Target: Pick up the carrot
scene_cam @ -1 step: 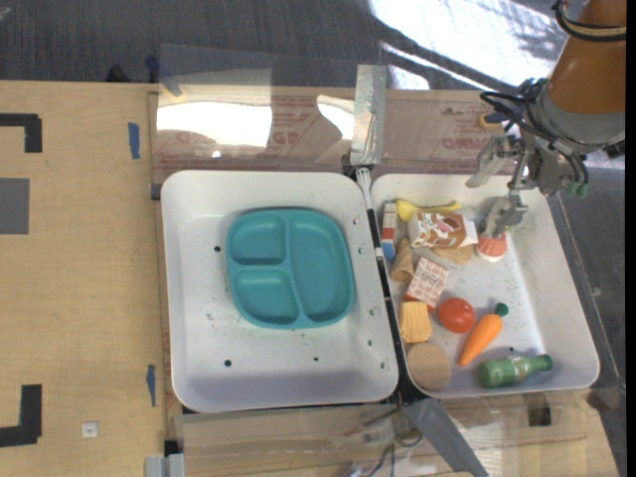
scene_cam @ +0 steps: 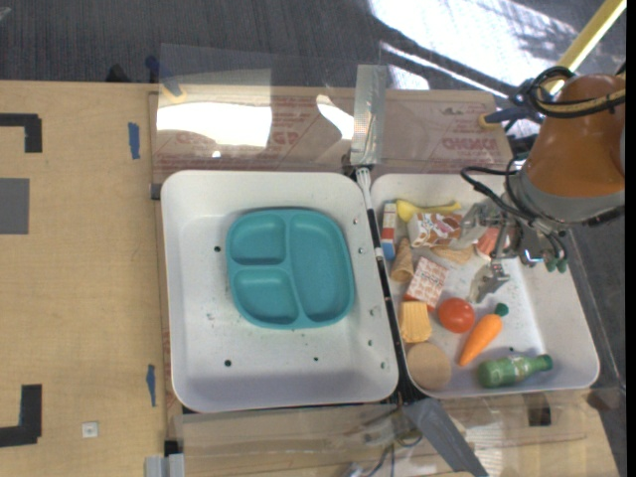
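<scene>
The gripper (scene_cam: pixel 494 266) hangs over the right white bin (scene_cam: pixel 571 341), and whether its fingers are apart or together cannot be told here; nothing is seen between them. Just below it lies the tapered orange carrot (scene_cam: pixel 480 334), long axis diagonal, green-topped end up-right, point down-left, between a round red tomato (scene_cam: pixel 456 314) and a green plastic bottle (scene_cam: pixel 513 368).

A pale wooden bench (scene_cam: pixel 79 296) fills the left and lower part of the view, marked with black corner brackets (scene_cam: pixel 25 132) and short strips of blue tape (scene_cam: pixel 133 139). Beyond its far edge lies dark grey carpet (scene_cam: pixel 229 13). A bright patch of light (scene_cam: pixel 467 8) falls across the carpet at upper right.
</scene>
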Controlling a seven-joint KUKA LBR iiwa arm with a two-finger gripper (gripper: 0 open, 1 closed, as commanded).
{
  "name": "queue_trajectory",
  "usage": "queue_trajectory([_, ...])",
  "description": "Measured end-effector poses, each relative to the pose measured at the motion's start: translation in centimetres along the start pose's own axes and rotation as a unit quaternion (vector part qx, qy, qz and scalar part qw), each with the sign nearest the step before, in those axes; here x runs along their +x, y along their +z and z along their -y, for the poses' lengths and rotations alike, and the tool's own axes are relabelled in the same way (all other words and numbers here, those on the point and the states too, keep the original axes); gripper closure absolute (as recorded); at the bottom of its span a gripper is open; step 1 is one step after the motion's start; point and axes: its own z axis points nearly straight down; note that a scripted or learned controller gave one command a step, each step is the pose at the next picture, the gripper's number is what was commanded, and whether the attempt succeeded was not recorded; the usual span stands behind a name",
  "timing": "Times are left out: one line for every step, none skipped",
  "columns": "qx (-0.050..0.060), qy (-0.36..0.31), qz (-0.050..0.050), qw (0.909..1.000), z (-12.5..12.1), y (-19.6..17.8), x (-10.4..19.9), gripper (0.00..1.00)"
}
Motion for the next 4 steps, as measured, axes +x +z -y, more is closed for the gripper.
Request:
queue_trajectory([0.002, -0.081, 0.008, 0.9967, 0.4, 4.2, 8.0, 0.00])
queue_trajectory([0.003, -0.010, 0.007, 0.9999, -1.7, 5.5, 9.1, 0.00])
queue_trajectory([0.002, -0.043, 0.009, 0.9990, -1.2, 5.5, 9.1, 0.00])
queue_trajectory([0.002, -0.081, 0.009, 0.9967, 2.2, 5.6, 9.3, 0.00])
